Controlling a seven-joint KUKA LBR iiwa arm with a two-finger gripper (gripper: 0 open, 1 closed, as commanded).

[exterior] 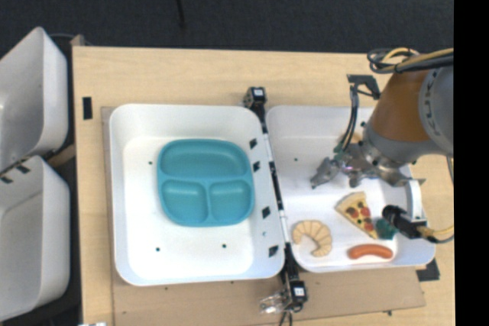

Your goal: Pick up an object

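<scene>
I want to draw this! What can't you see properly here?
Camera view, right bin: its floor beneath the arm, hidden by the arm.
Camera view, pizza slice: toppings too small to name.
Camera view, small thing at the bench's front edge: too blurred to identify.

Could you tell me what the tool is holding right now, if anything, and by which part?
Nothing, it seems: the tool hangs apart from the pizza slice, croissant and sausage, all lying in the bin.

The plate (205, 182) is teal, its bin (137, 256) white, the croissant (313, 237) tan, the sausage (370, 251) red, the pizza slice (355, 210) yellow with red spots.
</scene>
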